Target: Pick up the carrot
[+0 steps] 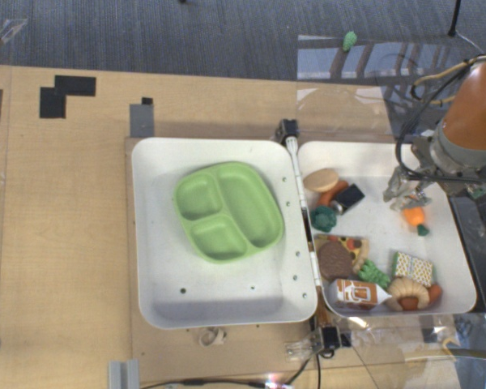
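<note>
The carrot (413,215), a short orange piece with a green top, lies on the floor of the right bin (458,250) near its right wall. My gripper (407,194) hangs just above and behind it, at the end of the grey arm with the orange band. Its two metal fingers (393,190) stand apart and open. The carrot sits just past the fingertips, not between them.
The right bin also holds a bun (321,179), a black block (351,195), broccoli (324,217), a pizza slice (354,246), a brown cookie (334,259), a croissant (409,292) and a bottle (356,293). A green divided plate (227,209) lies in the left bin (158,282).
</note>
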Controlling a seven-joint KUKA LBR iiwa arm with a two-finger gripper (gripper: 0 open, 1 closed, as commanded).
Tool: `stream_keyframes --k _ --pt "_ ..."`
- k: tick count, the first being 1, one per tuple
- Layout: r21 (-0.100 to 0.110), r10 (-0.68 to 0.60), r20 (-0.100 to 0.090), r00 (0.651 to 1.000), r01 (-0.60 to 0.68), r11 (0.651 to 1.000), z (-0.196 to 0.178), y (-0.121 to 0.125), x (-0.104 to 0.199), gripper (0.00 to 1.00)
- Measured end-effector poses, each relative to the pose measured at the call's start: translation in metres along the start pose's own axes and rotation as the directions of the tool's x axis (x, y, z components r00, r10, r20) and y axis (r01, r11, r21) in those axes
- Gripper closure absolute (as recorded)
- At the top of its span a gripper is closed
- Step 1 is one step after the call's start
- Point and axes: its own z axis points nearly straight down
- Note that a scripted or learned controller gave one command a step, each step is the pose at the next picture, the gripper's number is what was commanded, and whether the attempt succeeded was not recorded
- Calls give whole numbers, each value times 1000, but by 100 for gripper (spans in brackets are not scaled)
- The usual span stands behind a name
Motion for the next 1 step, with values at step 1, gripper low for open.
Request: stream_keyframes --k 1 --pt "-1 0 0 1000 0 1000 0 0 0 0"
